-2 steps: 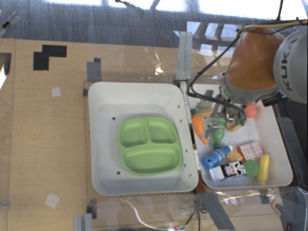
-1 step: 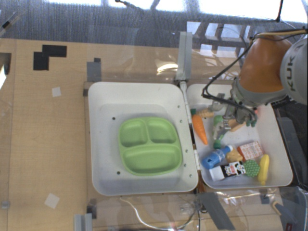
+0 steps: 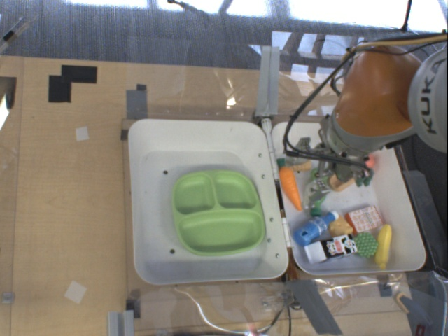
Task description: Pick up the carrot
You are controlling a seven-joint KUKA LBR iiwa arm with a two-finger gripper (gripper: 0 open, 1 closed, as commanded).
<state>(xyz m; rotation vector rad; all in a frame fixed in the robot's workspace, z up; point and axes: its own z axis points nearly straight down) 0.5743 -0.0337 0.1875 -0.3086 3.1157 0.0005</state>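
The gripper (image 3: pixel 323 185) hangs beside the carrot (image 3: pixel 290 187), grabbing nothing I can tell, so it must reach over.

glossy plastic carrot (image 3: pixel 291 187), wooden bench (image 3: pixel 63 208)

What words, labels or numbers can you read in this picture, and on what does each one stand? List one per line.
"KU": grey letters on the arm, cut off at the picture's edge.
Small red-and-white box in the right bin: print too small to read.
Black-and-white carton beside the blue bottle: markings blurred, unreadable.
Carrot and green tray: no text.
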